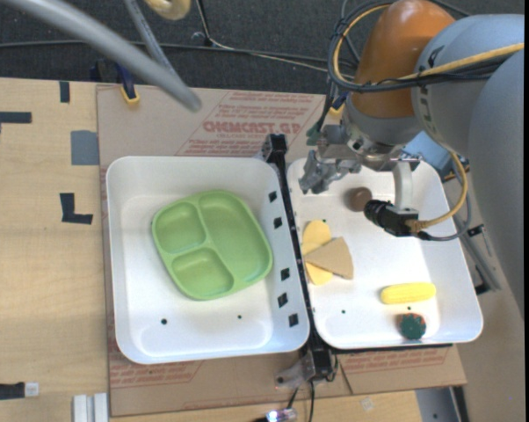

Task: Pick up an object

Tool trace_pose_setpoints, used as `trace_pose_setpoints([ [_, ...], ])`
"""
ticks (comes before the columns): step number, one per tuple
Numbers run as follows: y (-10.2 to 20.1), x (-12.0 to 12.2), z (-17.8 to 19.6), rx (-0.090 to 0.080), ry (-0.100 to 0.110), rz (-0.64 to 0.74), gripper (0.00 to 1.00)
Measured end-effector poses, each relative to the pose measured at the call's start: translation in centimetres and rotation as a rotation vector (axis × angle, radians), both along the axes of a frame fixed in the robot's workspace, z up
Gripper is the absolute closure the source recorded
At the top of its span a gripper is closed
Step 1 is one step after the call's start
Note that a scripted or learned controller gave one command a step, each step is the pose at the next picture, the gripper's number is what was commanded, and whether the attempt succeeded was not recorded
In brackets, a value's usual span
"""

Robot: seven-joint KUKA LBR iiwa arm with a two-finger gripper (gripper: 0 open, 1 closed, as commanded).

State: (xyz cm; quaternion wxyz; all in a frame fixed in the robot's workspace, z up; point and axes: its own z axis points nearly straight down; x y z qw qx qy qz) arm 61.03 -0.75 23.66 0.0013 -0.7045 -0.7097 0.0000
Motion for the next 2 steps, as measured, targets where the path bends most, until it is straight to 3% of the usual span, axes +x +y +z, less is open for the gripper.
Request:
trace_pose_setpoints([
  [2,10.1,0.0,-1.3,-0.001,0.000,-0.001,1.00],
])
